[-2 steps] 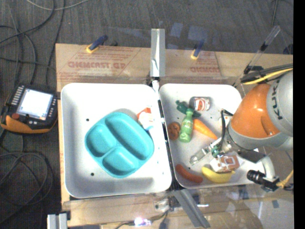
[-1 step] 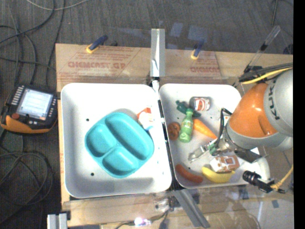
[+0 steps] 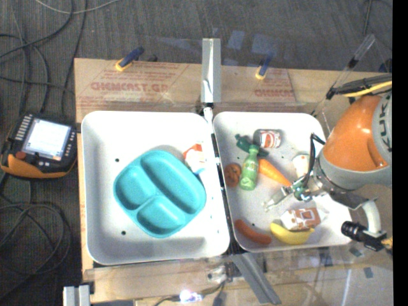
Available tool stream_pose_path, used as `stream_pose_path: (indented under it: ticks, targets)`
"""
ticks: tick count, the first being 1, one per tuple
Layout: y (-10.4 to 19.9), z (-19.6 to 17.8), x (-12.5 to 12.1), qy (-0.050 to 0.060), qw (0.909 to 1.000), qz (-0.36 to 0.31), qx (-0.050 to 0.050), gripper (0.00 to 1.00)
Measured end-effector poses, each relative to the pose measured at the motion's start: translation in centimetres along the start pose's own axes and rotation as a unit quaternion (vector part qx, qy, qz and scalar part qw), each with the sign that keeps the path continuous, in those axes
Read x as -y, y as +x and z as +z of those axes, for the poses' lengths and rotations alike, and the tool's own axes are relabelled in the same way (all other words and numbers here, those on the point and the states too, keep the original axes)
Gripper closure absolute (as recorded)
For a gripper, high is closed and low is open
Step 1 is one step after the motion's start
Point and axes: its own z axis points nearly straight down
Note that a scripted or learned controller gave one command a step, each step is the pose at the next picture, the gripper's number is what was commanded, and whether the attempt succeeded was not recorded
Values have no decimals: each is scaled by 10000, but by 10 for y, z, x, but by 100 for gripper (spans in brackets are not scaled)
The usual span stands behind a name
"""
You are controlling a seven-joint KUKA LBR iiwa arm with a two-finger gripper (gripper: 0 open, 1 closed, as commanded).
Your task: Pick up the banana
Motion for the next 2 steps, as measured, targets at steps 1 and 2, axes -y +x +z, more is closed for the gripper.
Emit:
stream_pose_path:
  ticks: [1,2]
  targets:
    - [33,51,-9,5,9974,-724,-9,0]
    - [-29,-15,-27,3,9995,-325,9,0]
